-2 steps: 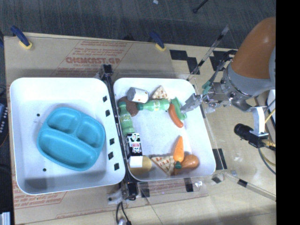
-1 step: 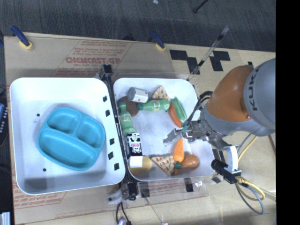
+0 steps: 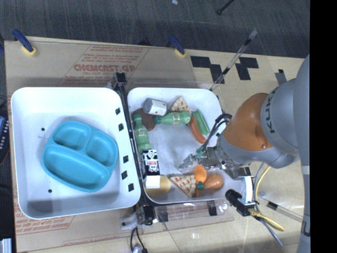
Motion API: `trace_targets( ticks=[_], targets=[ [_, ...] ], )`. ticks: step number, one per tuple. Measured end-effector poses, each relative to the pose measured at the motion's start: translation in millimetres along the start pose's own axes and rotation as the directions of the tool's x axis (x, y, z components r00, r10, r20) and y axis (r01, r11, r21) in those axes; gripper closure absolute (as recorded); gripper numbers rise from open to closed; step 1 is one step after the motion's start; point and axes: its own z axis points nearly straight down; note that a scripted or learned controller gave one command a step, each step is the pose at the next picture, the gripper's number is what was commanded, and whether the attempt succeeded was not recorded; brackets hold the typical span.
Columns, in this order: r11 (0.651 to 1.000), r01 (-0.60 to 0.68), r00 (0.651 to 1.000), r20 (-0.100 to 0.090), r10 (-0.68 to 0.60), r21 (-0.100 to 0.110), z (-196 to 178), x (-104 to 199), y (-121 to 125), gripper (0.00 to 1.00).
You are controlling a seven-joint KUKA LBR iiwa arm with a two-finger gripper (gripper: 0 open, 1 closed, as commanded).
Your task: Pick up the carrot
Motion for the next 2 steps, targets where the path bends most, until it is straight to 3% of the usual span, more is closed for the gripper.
trace_targets(
  ticks=[1, 2],
  targets=[
    [1.000, 0.015, 1.000, 0.000, -0.015, 0.005, -10.2, 0.6, 0.2, 1.00],
    [1.000, 0.031, 1.000, 0.002, -0.031, -0.003, -57.4, 61.0, -5.9, 1.00]
  ],
)
